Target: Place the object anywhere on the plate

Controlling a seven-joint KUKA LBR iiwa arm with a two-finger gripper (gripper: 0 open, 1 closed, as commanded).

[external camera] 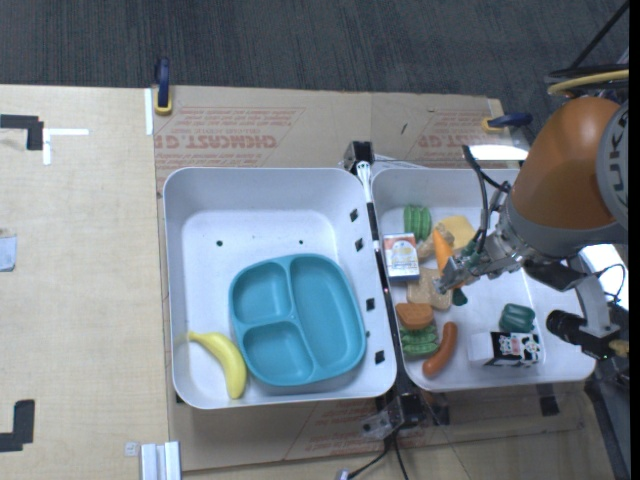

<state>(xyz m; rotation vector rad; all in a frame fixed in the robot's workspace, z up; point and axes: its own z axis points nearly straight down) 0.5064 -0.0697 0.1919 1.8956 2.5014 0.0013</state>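
A teal plate (297, 318) with three compartments lies in the left bin (200, 208), nothing on it. My gripper (458, 270) hangs low in the right bin (560, 358), over the left part of the pile of toy food, close to a slice of bread (428, 290) and an orange carrot (442, 251). The wrist hides the fingertips. Around it lie a yellow cheese wedge (458, 230), a green pepper (417, 219), a small red and white carton (401, 256), an orange roll (414, 315), a green pod (420, 341) and a red sausage (440, 350).
A yellow banana (226, 359) lies in the left bin beside the plate's lower left corner. A dark green block (517, 317) and a cow-print milk carton (516, 347) sit at the right bin's lower right. The wall between the bins (375, 268) separates the pile from the plate.
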